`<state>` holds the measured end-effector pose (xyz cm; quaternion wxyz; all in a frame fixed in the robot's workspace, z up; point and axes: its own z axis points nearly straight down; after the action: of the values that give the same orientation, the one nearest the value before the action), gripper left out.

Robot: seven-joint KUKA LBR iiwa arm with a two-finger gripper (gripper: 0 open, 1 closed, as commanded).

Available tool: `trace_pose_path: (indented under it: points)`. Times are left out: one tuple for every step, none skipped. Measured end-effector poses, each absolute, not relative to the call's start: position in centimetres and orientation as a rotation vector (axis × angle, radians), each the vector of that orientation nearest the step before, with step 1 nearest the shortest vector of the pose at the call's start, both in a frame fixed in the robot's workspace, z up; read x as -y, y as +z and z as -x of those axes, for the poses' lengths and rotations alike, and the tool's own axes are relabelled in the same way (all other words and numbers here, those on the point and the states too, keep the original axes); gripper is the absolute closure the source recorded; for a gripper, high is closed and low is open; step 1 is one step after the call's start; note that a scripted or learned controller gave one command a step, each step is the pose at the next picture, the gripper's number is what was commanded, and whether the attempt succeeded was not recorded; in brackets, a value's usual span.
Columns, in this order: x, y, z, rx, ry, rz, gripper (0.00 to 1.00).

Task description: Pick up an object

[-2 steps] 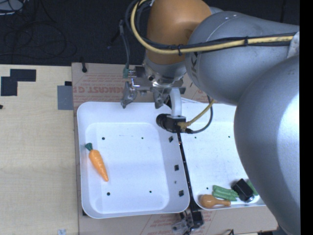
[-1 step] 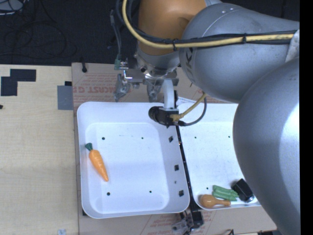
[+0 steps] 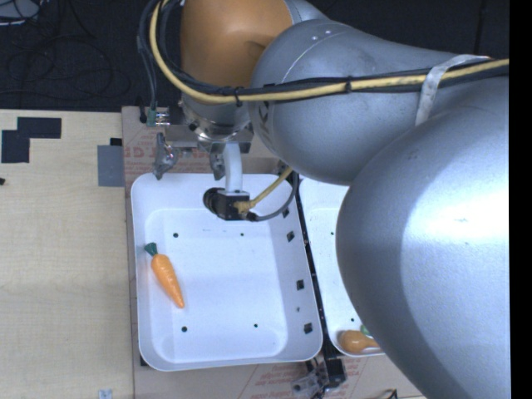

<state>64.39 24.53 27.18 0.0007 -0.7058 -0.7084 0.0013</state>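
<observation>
Up at the far edge of the left bin (image 3: 233,306), the grey arm's gripper (image 3: 191,166) hangs with its two fingers spread apart and nothing between them. A toy carrot (image 3: 167,280) lies on the bin floor beside the left wall, well apart from the gripper. An orange-yellow object (image 3: 356,341) peeks from under the arm in the right bin (image 3: 320,231).

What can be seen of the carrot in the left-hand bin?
The carrot is an orange toy, smooth and plastic-looking, with a dark green stub at its thick end. It lies flat on the floor of the left bin, near its left wall, tip pointing toward the view's lower right. Only the bin touches it.
</observation>
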Motion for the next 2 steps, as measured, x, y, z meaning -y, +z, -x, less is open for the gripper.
trace_pose_path:
  points:
    - [-24.3,13.4,-64.0,2.217,0.025,2.216,0.00]
    - [-24.0,13.5,-55.5,2.214,0.018,2.219,0.00]
